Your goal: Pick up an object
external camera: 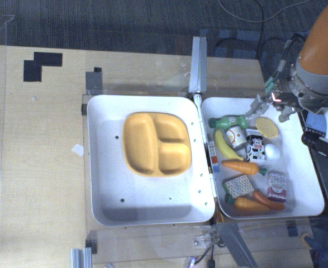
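Hovering over the far part of the right-hand shallow white plastic bin (pixel 314 202), the grey two-finger pincer (pixel 264 106) hangs with its thin fingers spread apart and nothing between them, so no object is held yet. Directly beneath and just toward the camera from it lie the candidates: a green plastic bottle (pixel 228 122) lying on its side just to the pincer's left and below, a pale yellow round disc (pixel 266 128) almost straight under it, and a small black-and-white patterned carton (pixel 255 147) a little nearer the camera. Further from the pincer sit a yellow toy banana (pixel 223 144), an orange toy carrot (pixel 241 167), a small red printed box (pixel 276 185) and a second carrot-like orange piece (pixel 252 206) by the bin's near wall. The step in hand looks like choosing and descending; it would go best by aiming at something standing free, since the items are packed close and touching, and a finger landing on a neighbour could push the target aside. The yellow disc looks flat and may give poor purchase. Well to the pincer's left, the other white bin (pixel 102 166) holds only a yellow divided plastic tray (pixel 155 143). The fingertips are small and partly blurred, and the arm's orange band (pixel 323 41) is cut off at the frame's edge.
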